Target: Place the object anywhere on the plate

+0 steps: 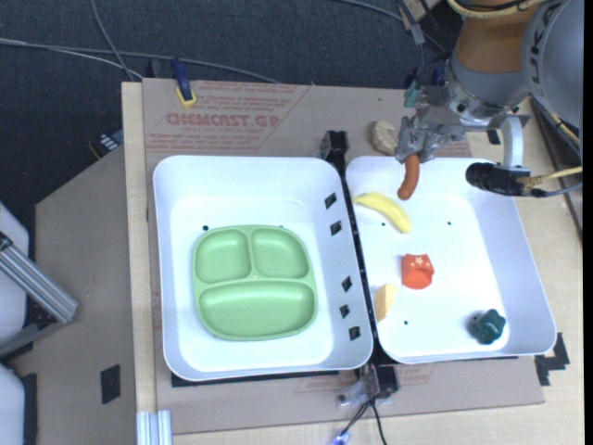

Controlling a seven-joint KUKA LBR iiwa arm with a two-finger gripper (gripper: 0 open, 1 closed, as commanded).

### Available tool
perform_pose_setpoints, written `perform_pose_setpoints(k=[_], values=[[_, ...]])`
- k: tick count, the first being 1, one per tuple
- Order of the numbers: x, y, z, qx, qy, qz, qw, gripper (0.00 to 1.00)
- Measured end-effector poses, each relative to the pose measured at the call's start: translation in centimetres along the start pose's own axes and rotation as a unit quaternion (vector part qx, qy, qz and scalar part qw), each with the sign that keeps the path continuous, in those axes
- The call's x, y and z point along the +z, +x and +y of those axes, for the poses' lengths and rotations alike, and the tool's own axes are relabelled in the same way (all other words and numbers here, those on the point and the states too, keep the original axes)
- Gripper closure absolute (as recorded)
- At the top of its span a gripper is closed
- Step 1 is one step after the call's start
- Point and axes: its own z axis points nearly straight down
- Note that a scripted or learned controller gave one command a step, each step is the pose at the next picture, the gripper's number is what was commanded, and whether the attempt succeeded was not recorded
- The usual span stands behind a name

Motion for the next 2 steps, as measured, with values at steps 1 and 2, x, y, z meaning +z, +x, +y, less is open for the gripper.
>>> perform_pose_setpoints(k=[1, 2], values=[[-0.3, 5.4, 0.9, 0.0, 0.0, 0.0, 1.0, 1.0], [0.3, 11.4, 0.4, 0.0, 0.003, 0.001, 1.0, 1.0]])
